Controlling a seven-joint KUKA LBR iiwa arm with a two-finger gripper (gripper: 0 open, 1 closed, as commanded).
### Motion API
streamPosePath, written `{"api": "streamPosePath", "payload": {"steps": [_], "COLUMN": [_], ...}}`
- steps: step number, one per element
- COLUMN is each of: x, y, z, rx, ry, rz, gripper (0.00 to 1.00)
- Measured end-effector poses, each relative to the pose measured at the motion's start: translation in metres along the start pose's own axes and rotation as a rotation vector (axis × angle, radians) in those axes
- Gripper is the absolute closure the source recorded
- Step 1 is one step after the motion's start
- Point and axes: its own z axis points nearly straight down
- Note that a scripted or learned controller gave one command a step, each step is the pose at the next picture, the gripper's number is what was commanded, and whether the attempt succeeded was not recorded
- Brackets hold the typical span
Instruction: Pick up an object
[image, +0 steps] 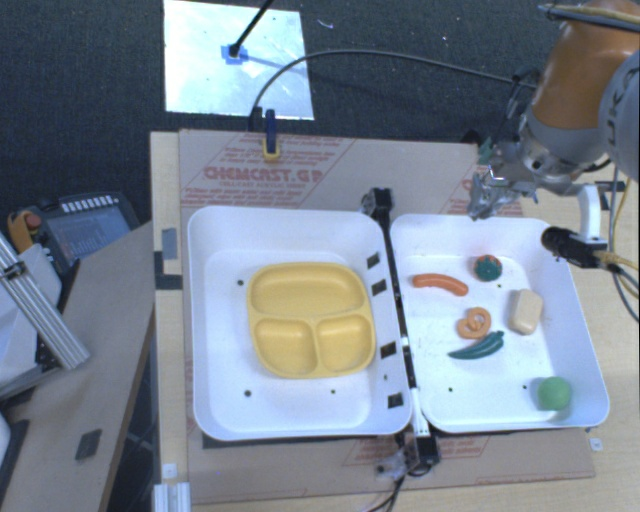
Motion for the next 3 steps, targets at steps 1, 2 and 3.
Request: {"api": "streamPosePath", "payload": {"steps": [1,2,3], "x": [0.059,0.104,0.162], "y": [0.000,0.005,0.002], "z": [0.015,0.022,0.035], "rx": [0.001,0.000,0.002], "ry": [0.001,0.001,0.001], "rz": [-0.001,0.000,-0.001], "gripper": [1.00,1.00,1.00]}}
